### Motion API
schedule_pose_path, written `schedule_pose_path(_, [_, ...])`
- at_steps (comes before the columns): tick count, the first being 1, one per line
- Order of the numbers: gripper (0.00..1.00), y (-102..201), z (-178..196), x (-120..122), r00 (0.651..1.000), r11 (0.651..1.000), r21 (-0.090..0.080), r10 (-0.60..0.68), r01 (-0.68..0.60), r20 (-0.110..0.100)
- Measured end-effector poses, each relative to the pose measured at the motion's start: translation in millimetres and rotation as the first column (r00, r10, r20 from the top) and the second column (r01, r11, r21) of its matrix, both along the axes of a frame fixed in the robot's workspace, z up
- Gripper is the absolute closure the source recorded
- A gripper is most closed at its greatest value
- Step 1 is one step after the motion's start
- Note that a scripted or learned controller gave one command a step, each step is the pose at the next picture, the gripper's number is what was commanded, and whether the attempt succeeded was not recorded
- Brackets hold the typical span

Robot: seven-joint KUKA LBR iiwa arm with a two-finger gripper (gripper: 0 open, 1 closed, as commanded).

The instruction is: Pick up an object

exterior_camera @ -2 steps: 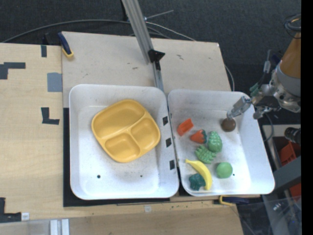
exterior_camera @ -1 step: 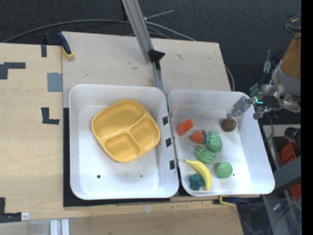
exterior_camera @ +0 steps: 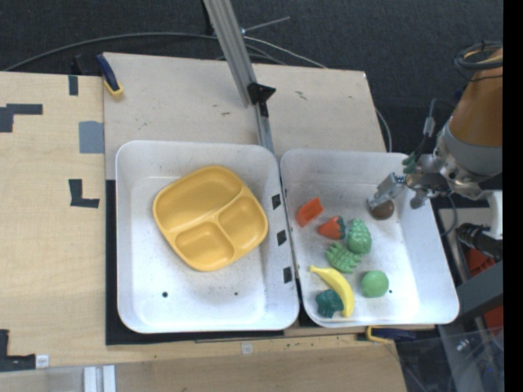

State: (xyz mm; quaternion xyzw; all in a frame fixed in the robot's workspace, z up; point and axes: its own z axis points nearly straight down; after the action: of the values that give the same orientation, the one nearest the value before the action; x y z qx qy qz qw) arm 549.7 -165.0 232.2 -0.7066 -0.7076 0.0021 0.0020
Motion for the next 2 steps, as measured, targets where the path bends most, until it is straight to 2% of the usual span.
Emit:
schedule_pose_path(1, [0.00,-0.2,-64.6,0.6,1.000,1.000,0.001,0.000,0.000,-0.003])
schedule_pose_path(2, [0.00,-0.2,-108.6,-3.1,1.000,1.000,0.000,0.000,0.000,-0.001])
